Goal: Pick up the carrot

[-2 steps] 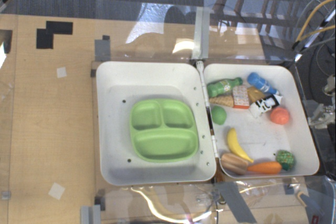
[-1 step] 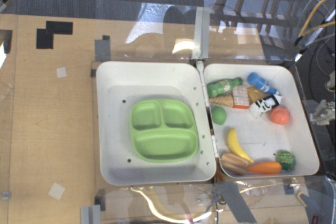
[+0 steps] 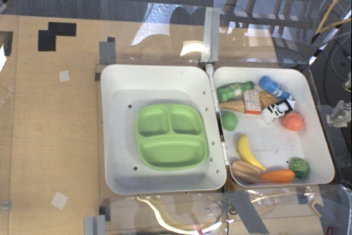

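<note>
The carrot [image 3: 276, 176] is seen against the near wall of the right bin [image 3: 313, 113], wedged between a hot dog [image 3: 246, 171] and broccoli [image 3: 298, 167], where a neighbour could be grabbed instead; the hand's state cannot be told.

Carrot [image 3: 277, 176] lies flat along the near wall of the right bin [image 3: 319, 118]. Broccoli head [image 3: 298, 167] touches its right end, hot dog bun [image 3: 246, 171] its left, banana [image 3: 249, 152] just above the bun. Orange ball [image 3: 293, 121] sits mid-right. Green bottle [image 3: 235, 90], blue bottle [image 3: 270, 86], lime [image 3: 229, 120] and small cartons are clustered at the far end. Left bin [image 3: 118, 118] holds a green divided plate [image 3: 171, 136].
</note>
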### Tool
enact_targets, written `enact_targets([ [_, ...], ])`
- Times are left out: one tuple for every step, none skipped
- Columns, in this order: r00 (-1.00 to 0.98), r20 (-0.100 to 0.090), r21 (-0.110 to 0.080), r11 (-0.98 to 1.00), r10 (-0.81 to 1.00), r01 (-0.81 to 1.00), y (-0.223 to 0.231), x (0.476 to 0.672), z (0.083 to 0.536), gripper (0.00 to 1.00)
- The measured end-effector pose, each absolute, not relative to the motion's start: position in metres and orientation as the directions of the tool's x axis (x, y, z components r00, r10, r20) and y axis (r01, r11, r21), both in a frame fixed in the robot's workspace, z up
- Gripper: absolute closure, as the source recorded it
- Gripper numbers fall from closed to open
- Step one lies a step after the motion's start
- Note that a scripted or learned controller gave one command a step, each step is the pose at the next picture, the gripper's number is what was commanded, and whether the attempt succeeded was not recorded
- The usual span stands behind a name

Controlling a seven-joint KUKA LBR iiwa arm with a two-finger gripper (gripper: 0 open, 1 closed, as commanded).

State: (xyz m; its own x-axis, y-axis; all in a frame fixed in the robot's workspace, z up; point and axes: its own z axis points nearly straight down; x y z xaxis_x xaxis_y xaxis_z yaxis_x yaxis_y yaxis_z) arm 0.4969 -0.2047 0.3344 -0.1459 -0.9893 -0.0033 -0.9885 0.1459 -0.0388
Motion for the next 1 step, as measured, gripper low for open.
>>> enact_targets([
  [0.237, 0.002, -0.009, -0.237, -0.972, -0.971, -0.2062, 0.4891, 0.3001, 1.0],
])
